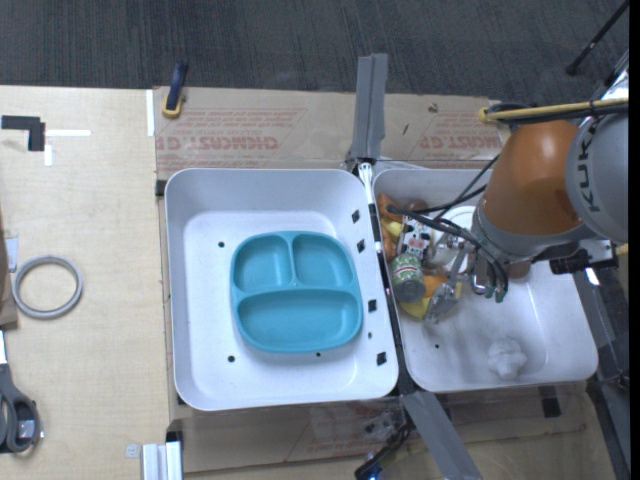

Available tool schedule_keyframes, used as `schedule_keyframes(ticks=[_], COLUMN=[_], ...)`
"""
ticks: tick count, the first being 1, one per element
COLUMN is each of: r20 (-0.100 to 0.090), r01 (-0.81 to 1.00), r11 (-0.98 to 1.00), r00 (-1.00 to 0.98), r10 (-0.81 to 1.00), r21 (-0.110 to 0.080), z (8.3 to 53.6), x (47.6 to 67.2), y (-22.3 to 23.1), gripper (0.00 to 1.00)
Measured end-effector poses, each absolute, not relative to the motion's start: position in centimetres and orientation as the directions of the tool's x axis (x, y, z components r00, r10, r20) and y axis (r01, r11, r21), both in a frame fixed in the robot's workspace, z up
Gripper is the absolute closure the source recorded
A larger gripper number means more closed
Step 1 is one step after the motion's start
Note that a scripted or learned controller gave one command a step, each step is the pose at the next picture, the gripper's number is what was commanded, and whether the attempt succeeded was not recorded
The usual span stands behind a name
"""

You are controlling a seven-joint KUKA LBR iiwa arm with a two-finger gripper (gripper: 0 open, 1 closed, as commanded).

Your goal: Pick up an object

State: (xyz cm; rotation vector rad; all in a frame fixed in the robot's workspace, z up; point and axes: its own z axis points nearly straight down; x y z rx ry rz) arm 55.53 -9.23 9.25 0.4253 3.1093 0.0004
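Two shallow white bins sit side by side on the bench, the left bin filling the middle of the frame and the right bin lying at the right, partly under the arm. A cardboard sheet with red print lies beneath them, and a pale wooden bench top spreads over the left of the frame.

From the right edge the grey arm reaches in, its orange band standing over the upper part of the right bin. Below the band, the gripper hangs over the left half of that bin, just above a heap of small things; whether its claw is wide or narrow cannot be told from this slanted look, and nothing can be made out between its tips.

A teal divided plate with three compartments lies in the middle of the left bin.

The clutter of small objects is crowded against the right bin's left wall, just beside the gripper: orange, yellow and green bits, too jumbled to name. A small white crumpled lump lies apart, toward that bin's lower right.

At the left edge a grey tape ring rests on the wood, with scissors below it.
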Motion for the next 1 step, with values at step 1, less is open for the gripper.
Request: schedule_keyframes(ticks=[1], r20=[-0.003], r01=[0.352], r11=[0.936], r00=[-0.936], r10=[0.352], r21=[0.001], z=[9.29], x=[56.33], y=[-9.27], gripper=[0.00])
